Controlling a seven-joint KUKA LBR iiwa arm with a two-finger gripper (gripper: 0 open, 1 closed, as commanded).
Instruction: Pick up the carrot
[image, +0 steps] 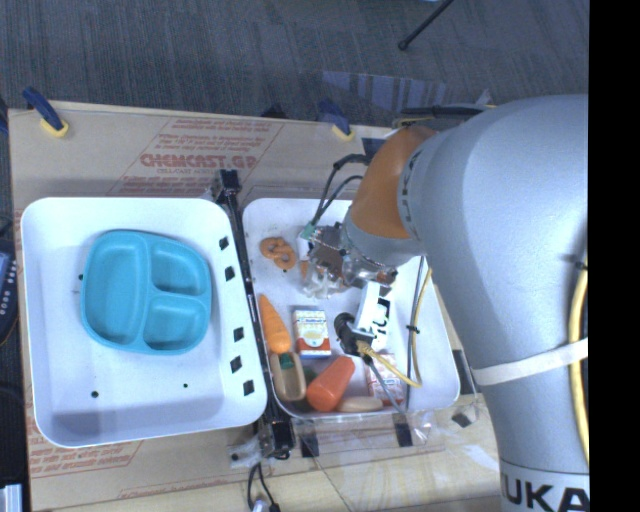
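The carrot (273, 322) is orange and tapered. It lies along the left wall of the right bin (440, 375), its thin tip pointing to the back. The gripper (323, 268) hangs low over the back middle of that bin, a little right of and behind the carrot's tip, apart from it. The grey arm with its orange band (385, 195) reaches in from the right and hides the bin's right back part. Nothing is visibly held.
A brown pretzel-like piece (277, 251) lies left of the gripper. A small box (312, 333), an orange-red cylinder (332, 383) and a brownish item (290, 378) crowd the carrot's near end. The left bin (60, 400) holds a blue divided plate (146, 291).
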